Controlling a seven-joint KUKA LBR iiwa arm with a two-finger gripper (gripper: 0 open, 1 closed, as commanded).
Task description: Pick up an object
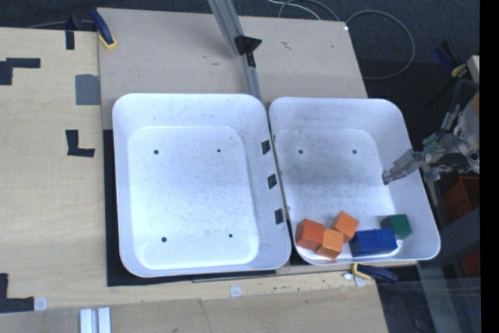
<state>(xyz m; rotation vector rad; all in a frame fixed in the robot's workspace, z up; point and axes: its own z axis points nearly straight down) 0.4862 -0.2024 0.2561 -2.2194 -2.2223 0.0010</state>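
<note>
your gripper (392, 173) hangs at the right bin's (335, 113) right rim, whether its fingers are wide or narrow you cannot tell, while the blocks (331, 236) huddle in its lower corner, probably awkward against the wall.

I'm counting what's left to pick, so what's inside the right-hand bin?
The right bin holds orange blocks, a blue block and a green block, clustered at its near edge. Anything beneath them is hidden.
</note>
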